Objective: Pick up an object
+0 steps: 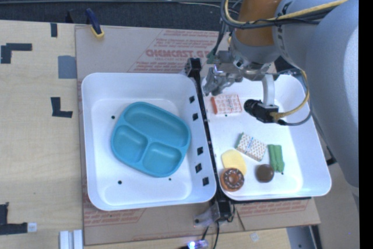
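Observation:
My gripper [214, 86] hangs over the far left corner of the right bin [303, 143], just above and left of a red-and-white packet [226, 104]. Nothing shows between its fingers. Nearer the front of that bin lie a speckled white block [251, 146], a green piece [275, 157], a yellow wedge [233, 161], a brown ball [264, 173] and a chocolate donut [232, 179].
The left bin [99, 125] holds a blue divided plate [150, 138]. A black divider strip [200, 125] runs between the bins. The grey arm with its orange band [262, 3] covers the right bin's far side. A blue-and-yellow clamp [94, 24] sits on the cardboard behind.

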Controlling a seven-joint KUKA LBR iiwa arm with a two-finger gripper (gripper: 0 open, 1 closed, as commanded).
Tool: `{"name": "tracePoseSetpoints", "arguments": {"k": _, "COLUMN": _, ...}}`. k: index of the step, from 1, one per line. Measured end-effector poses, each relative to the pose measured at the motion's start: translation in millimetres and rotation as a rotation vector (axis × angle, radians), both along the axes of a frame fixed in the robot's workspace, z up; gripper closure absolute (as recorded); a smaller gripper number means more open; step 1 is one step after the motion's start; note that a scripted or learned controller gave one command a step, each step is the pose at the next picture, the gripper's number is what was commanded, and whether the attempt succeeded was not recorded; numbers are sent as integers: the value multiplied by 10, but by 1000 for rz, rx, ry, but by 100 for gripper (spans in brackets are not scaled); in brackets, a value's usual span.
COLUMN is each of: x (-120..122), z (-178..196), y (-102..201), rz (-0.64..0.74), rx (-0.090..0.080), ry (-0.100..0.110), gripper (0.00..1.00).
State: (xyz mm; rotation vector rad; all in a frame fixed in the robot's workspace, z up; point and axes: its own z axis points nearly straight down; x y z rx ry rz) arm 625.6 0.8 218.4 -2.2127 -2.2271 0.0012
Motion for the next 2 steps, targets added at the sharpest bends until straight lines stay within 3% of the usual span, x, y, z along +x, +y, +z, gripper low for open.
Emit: {"name": "tracePoseSetpoints", "arguments": {"k": 2, "x": 67, "z": -19, "y": 889, "rz": -1, "rx": 0, "ry": -1, "gripper": 100}}
